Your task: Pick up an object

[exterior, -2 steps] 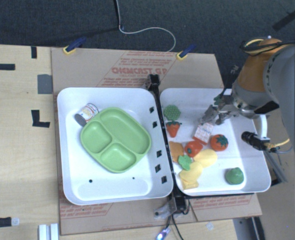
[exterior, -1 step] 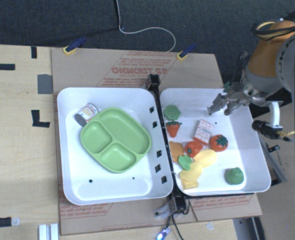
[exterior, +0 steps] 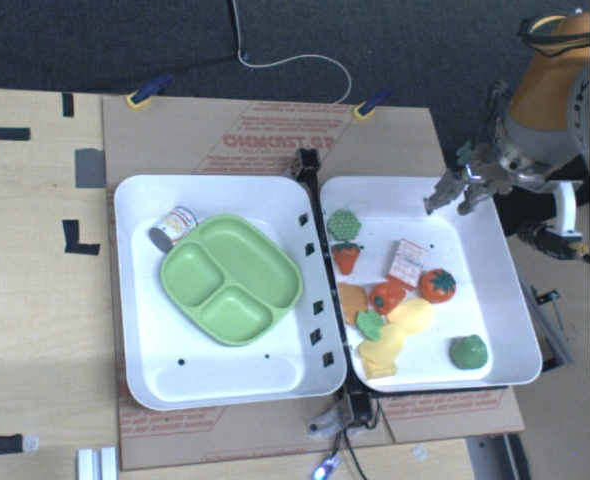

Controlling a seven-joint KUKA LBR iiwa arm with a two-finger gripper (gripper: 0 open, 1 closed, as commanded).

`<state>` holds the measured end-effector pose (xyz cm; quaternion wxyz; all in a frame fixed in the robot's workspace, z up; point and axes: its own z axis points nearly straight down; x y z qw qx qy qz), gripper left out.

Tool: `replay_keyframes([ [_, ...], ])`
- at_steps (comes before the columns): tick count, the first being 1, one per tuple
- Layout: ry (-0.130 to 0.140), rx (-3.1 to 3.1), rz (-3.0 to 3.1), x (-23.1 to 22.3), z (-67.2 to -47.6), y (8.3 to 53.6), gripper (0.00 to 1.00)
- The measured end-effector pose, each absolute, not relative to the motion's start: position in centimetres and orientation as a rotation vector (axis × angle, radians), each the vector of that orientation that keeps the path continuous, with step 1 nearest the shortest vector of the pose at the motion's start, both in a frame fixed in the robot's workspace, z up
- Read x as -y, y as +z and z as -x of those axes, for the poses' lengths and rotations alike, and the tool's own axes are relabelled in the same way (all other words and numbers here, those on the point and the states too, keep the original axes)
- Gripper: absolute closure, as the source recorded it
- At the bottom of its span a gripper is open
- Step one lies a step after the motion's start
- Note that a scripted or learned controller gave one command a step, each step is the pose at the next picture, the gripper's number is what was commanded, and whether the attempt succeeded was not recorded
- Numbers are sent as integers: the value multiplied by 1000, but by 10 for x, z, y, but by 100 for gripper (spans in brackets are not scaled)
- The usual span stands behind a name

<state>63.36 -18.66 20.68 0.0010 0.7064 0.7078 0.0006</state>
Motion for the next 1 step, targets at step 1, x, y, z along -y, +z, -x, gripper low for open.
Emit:
replay_keyframes([
  [1,1,-2222,-2219,186,-634,225,100],
])
